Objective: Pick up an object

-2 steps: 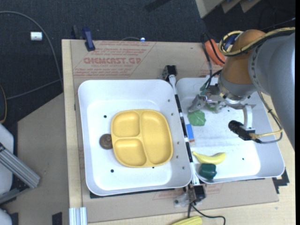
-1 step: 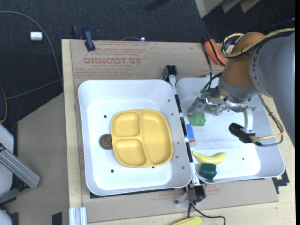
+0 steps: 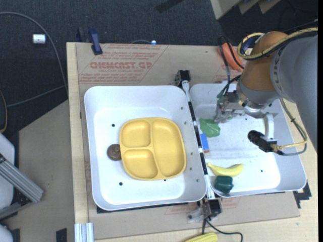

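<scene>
Gripper [image 3: 222, 116] hung low in the right bin [image 3: 262, 183], near its upper left corner, just above a pale green object [image 3: 210, 128]; whether it was open or closed could not be told. From the right the grey arm [image 3: 298, 69] reached in, its orange band [image 3: 262, 67] above the wrist. A banana [image 3: 225, 169] and a dark green object [image 3: 223, 184] lay near that bin's lower left corner. The left bin [image 3: 101, 110] held a yellow tray [image 3: 152, 148] and a brown disc [image 3: 114, 152].

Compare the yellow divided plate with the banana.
The yellow divided plate lies in the left bin; the banana lies in the right bin. The plate is far larger, broad, with three compartments; the banana is slim and curved. Both are yellow, and both lie apart from the gripper.
</scene>
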